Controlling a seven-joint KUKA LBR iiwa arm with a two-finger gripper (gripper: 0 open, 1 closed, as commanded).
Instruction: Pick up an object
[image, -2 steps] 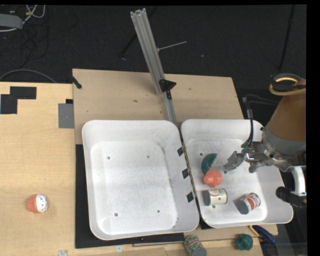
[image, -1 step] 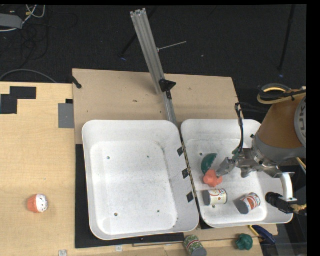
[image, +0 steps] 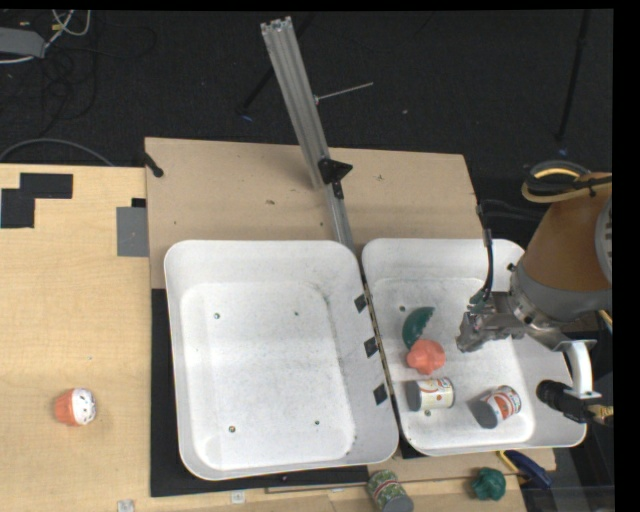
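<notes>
Four objects lie in the right bin (image: 440, 258): a green piece (image: 418, 322), a red lump (image: 426, 356), a small can (image: 433, 393) and a red-and-white can (image: 497, 405). Just right of the green piece hangs the gripper (image: 478, 332); its grasp cannot be told.

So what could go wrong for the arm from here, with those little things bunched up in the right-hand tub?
Three risks, judging by the layout. The gripper hangs just right of the red lump and green piece, which lie close together, so a grab might nudge one aside. The small can and grey-capped can lie on their sides and could roll. Anything pushed might slide against the right bin wall.
</notes>
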